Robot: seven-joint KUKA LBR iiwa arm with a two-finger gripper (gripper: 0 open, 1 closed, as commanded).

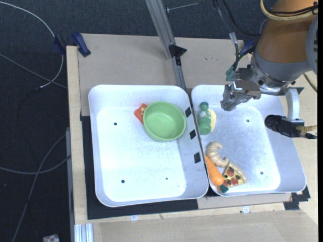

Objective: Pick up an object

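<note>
Fingers (pixel 231 103) up over the far part of the right bin (pixel 282 183), on the end of the grey and orange arm (pixel 285 39) reaching in from the right. Too dark and small to tell if open or closed. Nothing seen in between, so no hold on any toy, as far as can be made out. Closest toy: the green bottle (pixel 204 119), just to the left of the fingers in the view and a bit nearer the front, close by but not touching. Lying right next to the bin's left wall, long side going from back to front, cap end toward the back. Tucked against a small yellow thing (pixel 213 119) on its right side, the side facing the fingers. Probably the easy one to go for: a short move left and down, with a squeeze across the thin way, not along the long way. Could be tricky, with the wall so close on one side and the yellow thing on the other. Further toward the front of the same bin, well apart from the fingers: a tan curly toy (pixel 217 153), an orange carrot (pixel 214 173) and a pizza slice (pixel 233 175), all bunched together. Over in the left bin (pixel 108 150), far from the fingers: a green bowl (pixel 164 121) with a red thing (pixel 140 113) peeking out behind. Both bins side by side on the desk (pixel 126 59).
</note>
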